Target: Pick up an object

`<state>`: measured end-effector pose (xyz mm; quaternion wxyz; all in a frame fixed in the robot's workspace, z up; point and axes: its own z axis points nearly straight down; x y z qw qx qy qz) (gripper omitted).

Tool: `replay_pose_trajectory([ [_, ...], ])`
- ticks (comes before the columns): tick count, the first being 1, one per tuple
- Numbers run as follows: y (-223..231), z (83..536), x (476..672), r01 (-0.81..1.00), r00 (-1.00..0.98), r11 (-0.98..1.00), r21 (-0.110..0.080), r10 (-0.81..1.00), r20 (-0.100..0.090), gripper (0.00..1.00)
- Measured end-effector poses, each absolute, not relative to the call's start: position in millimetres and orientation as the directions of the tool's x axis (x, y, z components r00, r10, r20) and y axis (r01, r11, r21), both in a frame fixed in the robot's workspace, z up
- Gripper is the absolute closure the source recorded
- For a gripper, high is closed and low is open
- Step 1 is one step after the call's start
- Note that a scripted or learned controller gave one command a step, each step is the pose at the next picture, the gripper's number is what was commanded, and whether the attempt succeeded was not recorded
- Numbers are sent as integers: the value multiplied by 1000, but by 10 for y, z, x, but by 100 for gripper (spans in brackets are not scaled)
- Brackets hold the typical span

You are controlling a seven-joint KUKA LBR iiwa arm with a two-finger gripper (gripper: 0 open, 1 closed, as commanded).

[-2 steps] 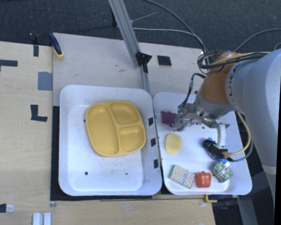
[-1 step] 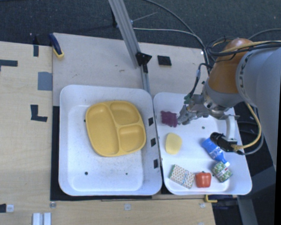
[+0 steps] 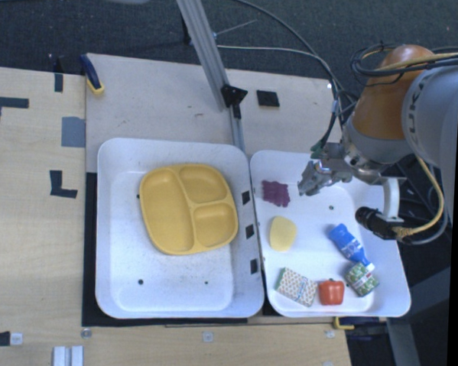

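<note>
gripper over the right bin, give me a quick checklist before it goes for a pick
1. Gripper is over the right bin, upper left part: ok.
2. A target sits close by: the purple piece lies just to its left in the view: ok.
3. Nothing between the fingers yet: cannot tell, they are too small and dark to read.
4. Target has room around it: purple piece lies apart from the yellow piece below it: ok.
5. Other items are out of the path: blue bottle, red pepper and checked block lie lower in the bin: ok.
6. Gripper centred over the purple piece: not ok, it is offset to the side.
</note>
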<state>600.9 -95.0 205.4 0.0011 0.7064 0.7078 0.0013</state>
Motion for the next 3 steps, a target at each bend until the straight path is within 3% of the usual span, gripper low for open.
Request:
replay_pose_trajectory([
  [1,-945,2490,6019,1000,-2,2,4,1000,0,100],
  [3,43,2227,5641,1000,-5,5,-4,1000,1,100],
])
